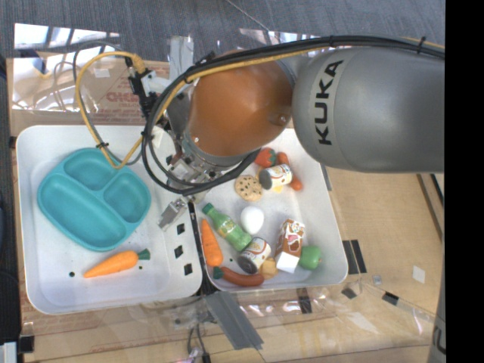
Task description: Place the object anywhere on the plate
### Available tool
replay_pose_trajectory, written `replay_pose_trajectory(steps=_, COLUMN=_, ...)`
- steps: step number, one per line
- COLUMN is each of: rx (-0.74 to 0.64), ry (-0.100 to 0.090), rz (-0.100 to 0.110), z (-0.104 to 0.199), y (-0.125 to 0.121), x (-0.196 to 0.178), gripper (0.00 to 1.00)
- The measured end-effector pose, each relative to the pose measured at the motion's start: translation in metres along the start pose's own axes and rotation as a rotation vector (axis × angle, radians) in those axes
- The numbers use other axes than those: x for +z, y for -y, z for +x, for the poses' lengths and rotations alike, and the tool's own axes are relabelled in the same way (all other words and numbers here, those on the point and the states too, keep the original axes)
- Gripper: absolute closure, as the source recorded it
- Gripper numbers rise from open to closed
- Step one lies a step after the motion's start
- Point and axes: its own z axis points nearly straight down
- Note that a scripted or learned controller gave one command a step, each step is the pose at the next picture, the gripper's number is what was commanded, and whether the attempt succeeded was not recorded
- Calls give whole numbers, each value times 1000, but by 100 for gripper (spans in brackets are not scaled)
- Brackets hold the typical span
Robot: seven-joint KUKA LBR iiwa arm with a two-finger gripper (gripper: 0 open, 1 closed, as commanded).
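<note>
the gripper (172, 213) hangs over the seam between the two bins. to its left the teal plate (92, 197) lies with bare bin floor around it. below-left of the jaws a toy carrot (113, 264) lies on open floor. to the right the right bin (330, 225) is crowded: green bottle (227, 228), egg (252, 219), cookie (248, 187) packed close, little gap.

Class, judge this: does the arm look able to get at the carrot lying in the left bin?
Probably yes: the carrot lies alone on the bin floor below the plate, nothing over it.
</note>
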Motion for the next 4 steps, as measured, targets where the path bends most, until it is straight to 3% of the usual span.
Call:
replay_pose_trajectory(steps=1, rx=-43, ry=-7, rz=10, z=-2, y=-29, x=-123, gripper=0)
replay_pose_trajectory(steps=2, rx=-48, ry=4, rz=-3, z=45, y=83, x=-44, gripper=0)
replay_pose_trajectory(steps=3, rx=-46, ry=5, rz=0, z=47, y=84, x=-56, gripper=100)
replay_pose_trajectory(steps=4, rx=-183, ry=-2, rz=3, z=-51, y=2, x=-63, gripper=100)
